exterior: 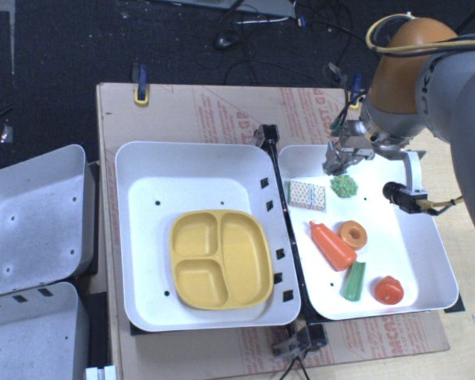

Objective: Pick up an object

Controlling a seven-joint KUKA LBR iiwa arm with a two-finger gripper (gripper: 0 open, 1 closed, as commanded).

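Note:
The right bin [427,248] holds a green broccoli piece [344,185], a small white patterned packet [306,195], an orange-red bottle shape [332,245], an orange ring [352,234], a green pepper-like stick [352,281] and a red tomato-like piece [389,290]. My gripper [338,161] hangs over the bin's far left part, just above and left of the broccoli. Nothing shows between its tips.
The left bin [142,212] bears a yellow three-compartment tray [221,258]. A black divider [285,212] runs between the bins. White panels [32,212] lie off the bench at left. Cables cross the dark floor behind.

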